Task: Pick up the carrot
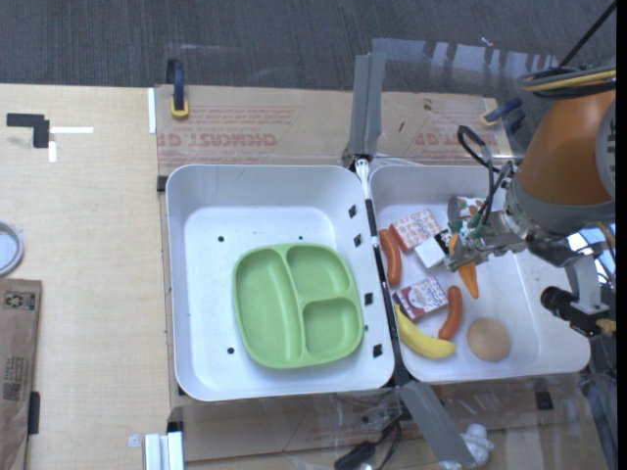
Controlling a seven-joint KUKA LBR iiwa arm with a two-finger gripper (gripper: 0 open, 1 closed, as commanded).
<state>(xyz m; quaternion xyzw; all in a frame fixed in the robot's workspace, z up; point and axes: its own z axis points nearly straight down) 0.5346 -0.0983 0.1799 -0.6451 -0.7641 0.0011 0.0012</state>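
Your gripper [462, 255] hung over the right bin [549, 360], near its middle. The carrot [469, 280] lay just beneath it, its long axis running toward the bin's near edge, tip pointing that way. Whether it was held, you could not tell.
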